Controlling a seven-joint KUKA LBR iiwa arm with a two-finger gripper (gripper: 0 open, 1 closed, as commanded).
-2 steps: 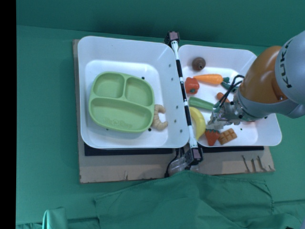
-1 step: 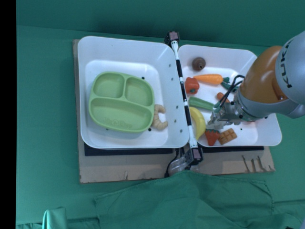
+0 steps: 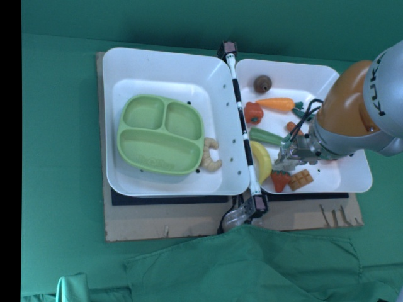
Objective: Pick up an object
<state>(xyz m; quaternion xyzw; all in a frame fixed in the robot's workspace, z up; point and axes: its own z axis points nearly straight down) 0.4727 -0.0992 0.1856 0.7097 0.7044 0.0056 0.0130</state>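
Note:
My gripper (image 3: pixel 284 163) reaches down into the right bin (image 3: pixel 334 80), low over its front part. It hovers just above a red strawberry (image 3: pixel 280 181) and beside a yellow banana (image 3: pixel 262 161). A brown waffle piece (image 3: pixel 301 179) lies right of the strawberry. Further back lie a green cucumber (image 3: pixel 265 136), a red pepper (image 3: pixel 253 112), an orange carrot (image 3: pixel 276 104) and a brown round object (image 3: pixel 262 83). The arm hides part of the bin's right side. I see nothing clearly held.
The left bin (image 3: pixel 126 65) holds a green divided plate (image 3: pixel 161 134) with a tan croissant (image 3: pixel 211 155) at its right edge. A black-and-white bar (image 3: pixel 242 124) runs between the bins. Green cloth (image 3: pixel 252 269) lies bunched in front of the bench.

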